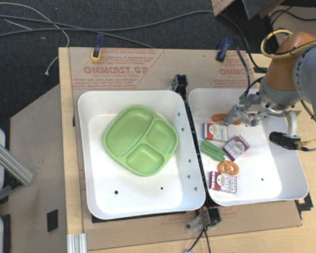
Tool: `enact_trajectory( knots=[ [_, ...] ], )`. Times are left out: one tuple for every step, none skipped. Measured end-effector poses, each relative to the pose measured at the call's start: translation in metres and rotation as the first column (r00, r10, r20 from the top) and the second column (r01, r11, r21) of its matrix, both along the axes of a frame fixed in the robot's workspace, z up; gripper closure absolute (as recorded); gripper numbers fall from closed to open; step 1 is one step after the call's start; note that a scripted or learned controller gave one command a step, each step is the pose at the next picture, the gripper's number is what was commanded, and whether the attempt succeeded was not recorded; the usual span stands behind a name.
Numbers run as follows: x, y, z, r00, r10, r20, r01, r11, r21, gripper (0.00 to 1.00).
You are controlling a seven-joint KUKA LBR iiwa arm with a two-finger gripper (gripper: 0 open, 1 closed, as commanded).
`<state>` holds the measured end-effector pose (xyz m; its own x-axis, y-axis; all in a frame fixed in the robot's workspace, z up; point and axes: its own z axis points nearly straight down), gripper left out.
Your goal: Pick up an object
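In the right bin lie several small items: an orange piece at the back, a white snack packet, a purple-edged packet, a green bean-like piece, a pretzel and another white packet. My gripper hangs low over the back of this bin, just right of the orange piece and above the first white packet. Nothing shows between its fingers.
The left bin holds a green divided plate. A black clamp sits at the back between the bins. The arm's grey body with its orange band comes in from the right. Cables lie on the dark floor behind.
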<state>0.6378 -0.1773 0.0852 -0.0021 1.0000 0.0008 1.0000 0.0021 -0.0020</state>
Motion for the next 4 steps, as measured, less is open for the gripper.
enact_trajectory(
  knots=[
    [0.001,0.0,0.012,1.0,0.001,0.003,-0.001,1.0,0.0,1.0],
    [-0.002,-0.003,0.055,1.0,-0.002,0.005,0.002,1.0,-0.002,1.0],
    [-0.011,-0.001,0.111,1.0,-0.002,0.005,0.002,1.0,-0.002,1.0],
    [-0.01,-0.001,0.163,1.0,-0.001,0.005,0.001,1.0,-0.002,1.0]
  ],
)
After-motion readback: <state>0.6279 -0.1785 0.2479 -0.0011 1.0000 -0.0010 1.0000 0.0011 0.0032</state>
